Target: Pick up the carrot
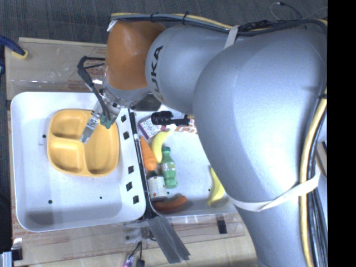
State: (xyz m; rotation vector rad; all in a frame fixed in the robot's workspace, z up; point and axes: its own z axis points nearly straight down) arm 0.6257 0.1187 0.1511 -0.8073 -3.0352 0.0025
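The orange carrot (148, 155) lies lengthwise in the right bin (192, 160), close against its left wall. My gripper (93, 126) hangs over the left bin (33, 204), above the upper right part of a yellow divided plate (72, 149). It is well to the left of the carrot, with the wall between the bins in between. Nothing of the carrot is at the gripper.
Around the carrot lie a yellow banana (159, 142), a green bottle (168, 169), a purple packet (148, 128), a small jar (156, 187) and a reddish-brown sausage (169, 203). A second yellow piece (216, 189) sits by the arm. The big grey arm (250, 110) covers the right bin's far side.
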